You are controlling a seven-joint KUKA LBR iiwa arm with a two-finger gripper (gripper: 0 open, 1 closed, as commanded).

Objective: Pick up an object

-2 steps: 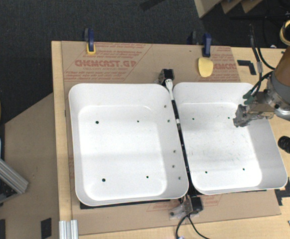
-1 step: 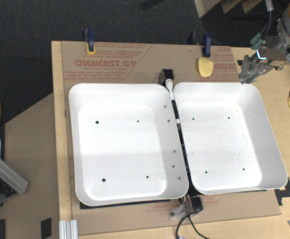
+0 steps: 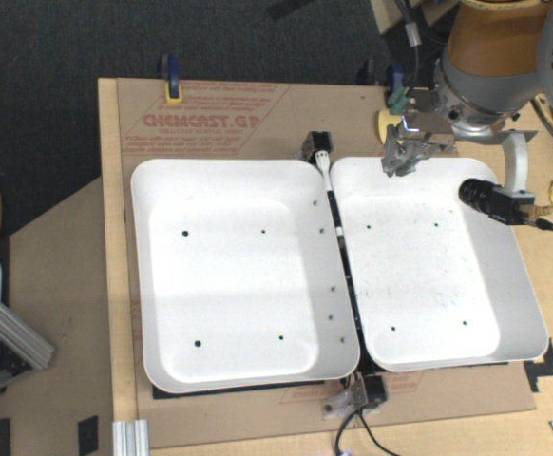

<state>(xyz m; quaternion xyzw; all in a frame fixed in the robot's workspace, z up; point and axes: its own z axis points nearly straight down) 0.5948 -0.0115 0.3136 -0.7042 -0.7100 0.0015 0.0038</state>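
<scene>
You have the gripper (image 3: 402, 162), open or closed I cannot tell, over the right-hand bin's (image 3: 429, 288) far rim, so any pick lies camera-ward.

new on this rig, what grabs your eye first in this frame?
Two shallow white bins side by side take up mid-frame, the left bin and the right bin, on a brown board with red CHEMCAST lettering along its far edge. At upper right the grey arm with its orange band reaches in, its gripper over the right bin's far left corner.
</scene>
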